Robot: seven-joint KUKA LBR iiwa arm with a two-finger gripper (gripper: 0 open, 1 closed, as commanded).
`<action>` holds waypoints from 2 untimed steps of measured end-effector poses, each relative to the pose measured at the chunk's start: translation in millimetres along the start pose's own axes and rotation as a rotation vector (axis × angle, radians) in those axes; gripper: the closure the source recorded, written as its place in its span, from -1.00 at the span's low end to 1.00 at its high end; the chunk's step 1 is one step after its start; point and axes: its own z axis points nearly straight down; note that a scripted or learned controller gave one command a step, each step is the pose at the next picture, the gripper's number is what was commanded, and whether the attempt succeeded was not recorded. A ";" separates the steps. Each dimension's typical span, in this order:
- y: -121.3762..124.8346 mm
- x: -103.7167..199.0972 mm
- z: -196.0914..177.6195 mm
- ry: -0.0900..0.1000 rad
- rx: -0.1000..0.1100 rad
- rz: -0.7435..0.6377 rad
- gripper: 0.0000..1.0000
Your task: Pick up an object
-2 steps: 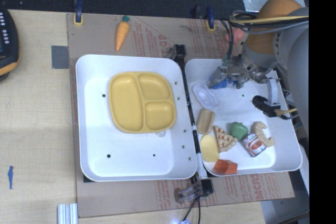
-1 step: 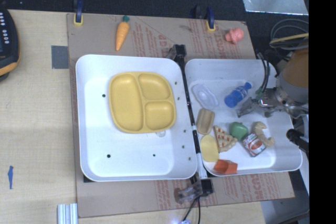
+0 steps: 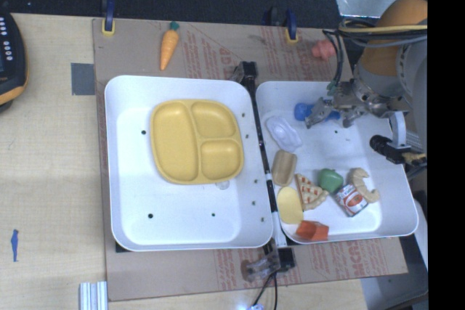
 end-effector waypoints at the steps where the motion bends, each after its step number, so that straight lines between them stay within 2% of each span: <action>1: -79.1 50.6 1.7 0.003 -0.021 0.011 -1.00; 2: -120.7 47.5 3.3 0.001 -0.022 0.012 -1.00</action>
